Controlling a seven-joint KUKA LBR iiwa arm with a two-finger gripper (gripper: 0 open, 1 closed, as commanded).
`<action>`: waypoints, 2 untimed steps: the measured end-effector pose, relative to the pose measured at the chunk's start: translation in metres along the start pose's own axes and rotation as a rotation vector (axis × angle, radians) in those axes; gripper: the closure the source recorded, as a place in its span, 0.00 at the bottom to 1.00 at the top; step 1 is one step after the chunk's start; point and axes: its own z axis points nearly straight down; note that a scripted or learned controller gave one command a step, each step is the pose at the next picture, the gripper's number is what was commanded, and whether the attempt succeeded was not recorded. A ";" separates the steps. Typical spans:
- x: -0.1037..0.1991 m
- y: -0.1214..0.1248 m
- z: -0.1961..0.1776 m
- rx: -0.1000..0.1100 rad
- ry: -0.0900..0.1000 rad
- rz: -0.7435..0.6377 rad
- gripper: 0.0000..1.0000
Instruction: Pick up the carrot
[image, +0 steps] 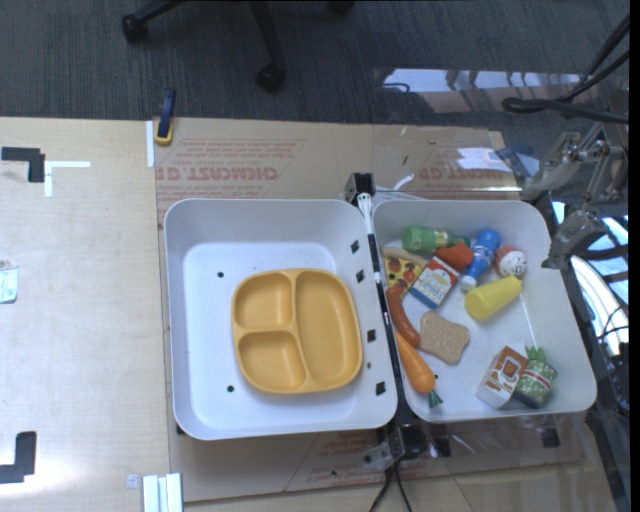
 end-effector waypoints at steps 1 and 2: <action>-0.003 0.000 -0.010 0.000 -0.007 0.000 1.00; -0.003 0.000 -0.010 0.000 -0.007 0.000 0.00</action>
